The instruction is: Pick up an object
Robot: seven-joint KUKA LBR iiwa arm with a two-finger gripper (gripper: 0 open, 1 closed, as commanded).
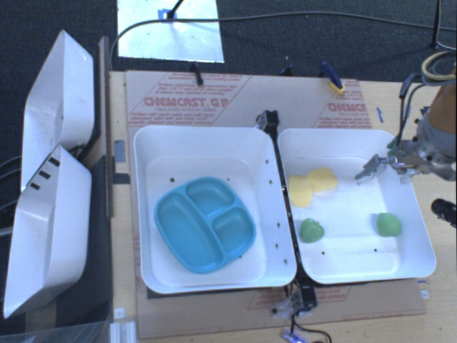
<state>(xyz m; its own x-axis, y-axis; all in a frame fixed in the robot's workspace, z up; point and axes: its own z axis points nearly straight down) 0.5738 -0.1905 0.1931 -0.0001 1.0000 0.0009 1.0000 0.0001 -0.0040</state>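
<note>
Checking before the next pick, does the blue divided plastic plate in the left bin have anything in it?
Empty. The blue divided plastic plate lies flat in the left white bin, its three compartments showing bare blue.

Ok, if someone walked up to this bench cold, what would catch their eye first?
Probably the blue divided plate, lying alone in the left bin. Next, the right bin with a yellow piece near its left wall and two green pieces, one by the divider and one near the right wall. The gripper hovers over that bin's upper right.
</note>
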